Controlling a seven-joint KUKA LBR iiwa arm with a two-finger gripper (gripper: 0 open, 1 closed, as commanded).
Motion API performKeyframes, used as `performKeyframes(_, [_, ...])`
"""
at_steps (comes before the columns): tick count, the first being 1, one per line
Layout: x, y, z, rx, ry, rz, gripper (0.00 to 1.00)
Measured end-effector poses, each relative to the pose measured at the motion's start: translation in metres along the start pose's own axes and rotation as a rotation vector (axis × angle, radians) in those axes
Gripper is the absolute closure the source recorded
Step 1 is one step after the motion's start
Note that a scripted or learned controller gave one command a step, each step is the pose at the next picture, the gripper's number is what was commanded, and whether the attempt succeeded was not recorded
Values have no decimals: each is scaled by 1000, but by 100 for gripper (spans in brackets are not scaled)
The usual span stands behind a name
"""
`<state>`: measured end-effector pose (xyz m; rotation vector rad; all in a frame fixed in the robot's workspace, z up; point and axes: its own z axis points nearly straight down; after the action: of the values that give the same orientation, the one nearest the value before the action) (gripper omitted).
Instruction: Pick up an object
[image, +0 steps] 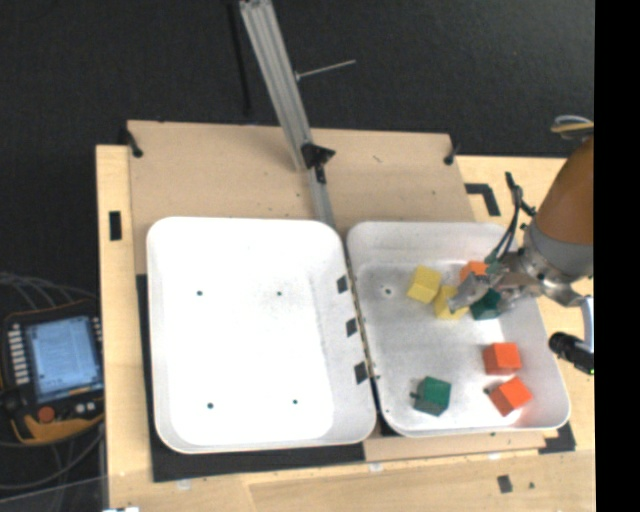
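Note:
My gripper (472, 292) hangs low over the upper right part of the right bin (400, 340), reaching in from the right. Right under and around it lie a small yellow block (447, 304), a dark green block (487, 307) and a small orange piece (473, 269). The gripper partly covers these three, and I cannot tell whether it touches any of them. A larger yellow block (424, 284) sits just to its left. Further toward the front lie two orange blocks (502, 357) (511, 395) and a green block (432, 394).
The left bin (245, 330) stands beside the right one, with small black clips (352, 325) along the shared rim. A slanted metal pole (285, 90) rises behind the bins. A handheld pendant (55, 360) lies off the bench at the left.

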<state>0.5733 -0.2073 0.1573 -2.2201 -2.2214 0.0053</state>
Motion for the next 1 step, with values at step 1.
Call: performKeyframes(1, [-6, 11, 27, -29, -10, 1, 0])
